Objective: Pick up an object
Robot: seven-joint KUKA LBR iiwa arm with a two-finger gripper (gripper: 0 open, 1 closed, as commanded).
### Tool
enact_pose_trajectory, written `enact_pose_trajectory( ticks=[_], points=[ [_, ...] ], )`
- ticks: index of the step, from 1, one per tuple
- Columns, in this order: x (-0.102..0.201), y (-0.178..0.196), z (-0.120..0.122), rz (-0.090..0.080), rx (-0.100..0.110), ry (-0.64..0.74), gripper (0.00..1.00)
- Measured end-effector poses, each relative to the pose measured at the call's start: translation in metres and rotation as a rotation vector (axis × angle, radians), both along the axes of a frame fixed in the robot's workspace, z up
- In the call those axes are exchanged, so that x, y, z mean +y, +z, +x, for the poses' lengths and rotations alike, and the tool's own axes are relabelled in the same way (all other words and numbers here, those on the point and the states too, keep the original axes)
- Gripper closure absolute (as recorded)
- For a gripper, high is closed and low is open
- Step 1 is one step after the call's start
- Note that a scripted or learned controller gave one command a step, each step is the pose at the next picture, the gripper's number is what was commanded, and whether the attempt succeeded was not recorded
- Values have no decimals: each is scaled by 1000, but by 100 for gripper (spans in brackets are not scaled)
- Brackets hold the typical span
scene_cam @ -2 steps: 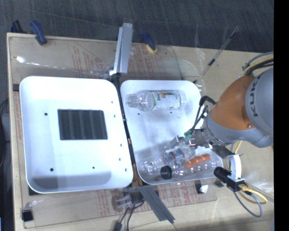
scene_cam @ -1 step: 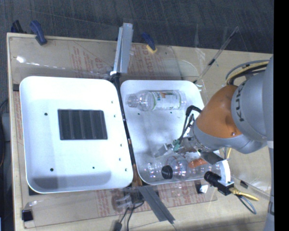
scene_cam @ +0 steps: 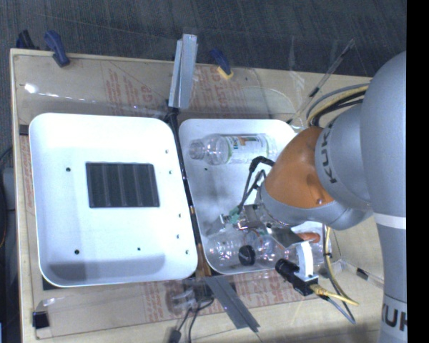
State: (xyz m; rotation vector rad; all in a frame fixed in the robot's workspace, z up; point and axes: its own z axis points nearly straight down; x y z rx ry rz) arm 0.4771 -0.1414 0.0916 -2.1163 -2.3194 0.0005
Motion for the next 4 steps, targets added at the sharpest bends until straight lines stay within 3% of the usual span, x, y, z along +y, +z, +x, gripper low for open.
enact_pose_trajectory(
  ticks=[1,2,3,4],
  points=[
    [-42,57,-1,-1,1,-158,0],
    [-46,66,56,0,1,-67,0],
    [-54,41,61,1,1,-14,0],
    [-68,-1,125,0,4,-12,0]
  ],
)
